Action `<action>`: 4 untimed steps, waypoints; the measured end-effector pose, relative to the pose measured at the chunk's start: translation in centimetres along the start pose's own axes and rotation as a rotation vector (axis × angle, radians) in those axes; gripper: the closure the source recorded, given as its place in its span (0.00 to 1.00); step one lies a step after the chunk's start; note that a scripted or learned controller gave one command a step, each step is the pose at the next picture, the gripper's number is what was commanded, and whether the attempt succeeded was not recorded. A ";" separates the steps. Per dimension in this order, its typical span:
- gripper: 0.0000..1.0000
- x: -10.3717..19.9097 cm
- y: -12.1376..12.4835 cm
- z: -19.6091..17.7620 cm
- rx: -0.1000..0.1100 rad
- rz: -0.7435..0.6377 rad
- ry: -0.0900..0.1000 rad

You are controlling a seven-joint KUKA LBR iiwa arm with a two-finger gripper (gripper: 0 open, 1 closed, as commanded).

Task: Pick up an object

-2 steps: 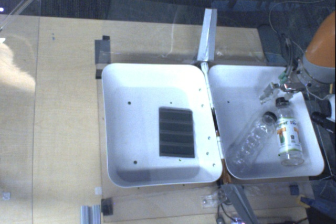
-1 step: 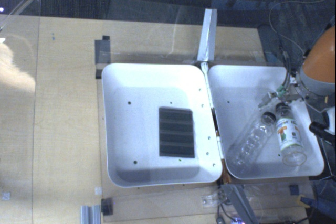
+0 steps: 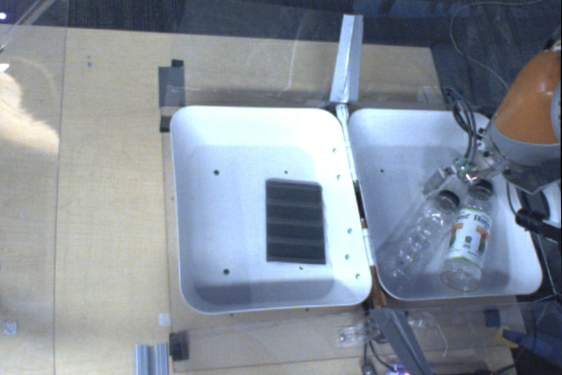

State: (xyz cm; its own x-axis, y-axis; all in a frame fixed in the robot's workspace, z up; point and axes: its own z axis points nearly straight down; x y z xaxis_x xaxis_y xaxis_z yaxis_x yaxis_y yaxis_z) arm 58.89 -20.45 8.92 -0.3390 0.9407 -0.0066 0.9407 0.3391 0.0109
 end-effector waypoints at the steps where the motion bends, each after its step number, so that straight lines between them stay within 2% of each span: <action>1: 1.00 0.1 0.4 -1.2 -0.008 -0.001 -0.001; 2: 0.00 0.1 0.4 -1.2 -0.008 -0.001 -0.001; 3: 0.00 0.5 -0.8 0.0 -0.002 -0.094 0.002; 4: 1.00 0.6 -0.4 -1.3 -0.011 -0.095 -0.001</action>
